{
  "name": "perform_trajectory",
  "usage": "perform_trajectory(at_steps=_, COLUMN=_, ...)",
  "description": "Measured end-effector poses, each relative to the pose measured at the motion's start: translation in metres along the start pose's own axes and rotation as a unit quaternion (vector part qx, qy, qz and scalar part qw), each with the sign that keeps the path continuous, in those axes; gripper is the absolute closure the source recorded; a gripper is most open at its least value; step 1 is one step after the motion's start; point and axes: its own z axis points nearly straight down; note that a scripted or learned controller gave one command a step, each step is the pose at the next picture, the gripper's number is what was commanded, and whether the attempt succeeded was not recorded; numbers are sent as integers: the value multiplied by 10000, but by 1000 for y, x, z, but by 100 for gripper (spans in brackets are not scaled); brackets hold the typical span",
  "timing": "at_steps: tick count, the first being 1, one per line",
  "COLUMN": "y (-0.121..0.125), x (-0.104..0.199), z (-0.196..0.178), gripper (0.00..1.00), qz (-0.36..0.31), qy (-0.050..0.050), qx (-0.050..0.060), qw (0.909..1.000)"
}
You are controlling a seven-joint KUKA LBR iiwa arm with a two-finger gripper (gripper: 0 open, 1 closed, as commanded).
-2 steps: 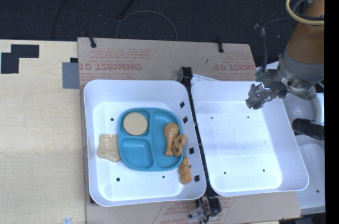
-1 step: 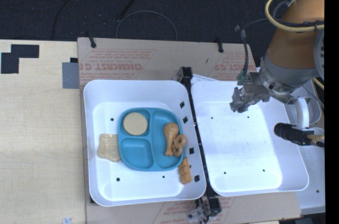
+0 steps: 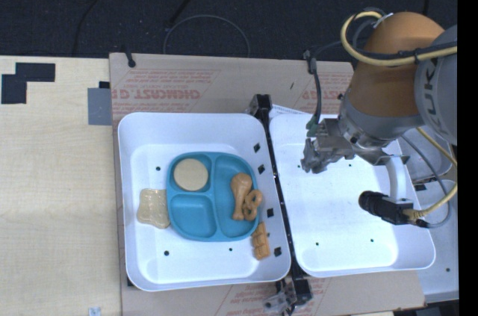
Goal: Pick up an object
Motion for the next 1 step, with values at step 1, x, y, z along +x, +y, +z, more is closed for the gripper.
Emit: perform_trajectory(at_steps=1, y=-10, x=59, z=4, gripper=100, qz=-3, qy=-3, qx=-5, qw=10000)
